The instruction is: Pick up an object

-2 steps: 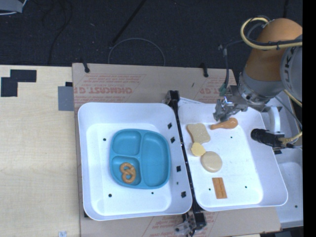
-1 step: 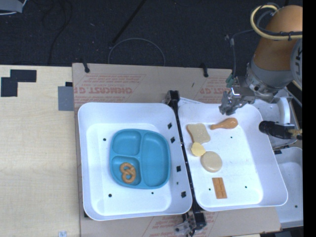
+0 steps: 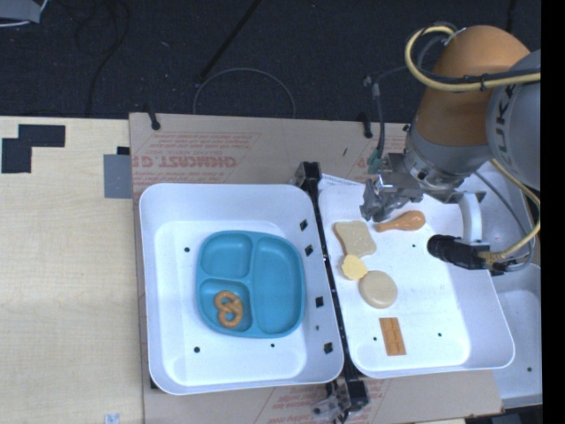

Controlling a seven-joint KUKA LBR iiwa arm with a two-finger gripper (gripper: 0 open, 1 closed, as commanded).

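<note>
**Gripper low over the right bin's far edge**

The metal two-finger gripper [image 3: 378, 203] hangs by the right white bin's [image 3: 481, 325] far edge, its state unreadable, just beside a glossy tan plastic drumstick [image 3: 402, 223]. A pale toast-shaped slice [image 3: 354, 238] lies near the bin's left wall.

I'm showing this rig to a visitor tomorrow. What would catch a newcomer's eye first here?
Probably the blue divided plate in the left bin, with a pretzel in its near-left compartment. Next, the grey arm's orange band at upper right, with the gripper low over the far edge of the right bin, close to a drumstick-shaped toy and a row of pale toy foods.
</note>
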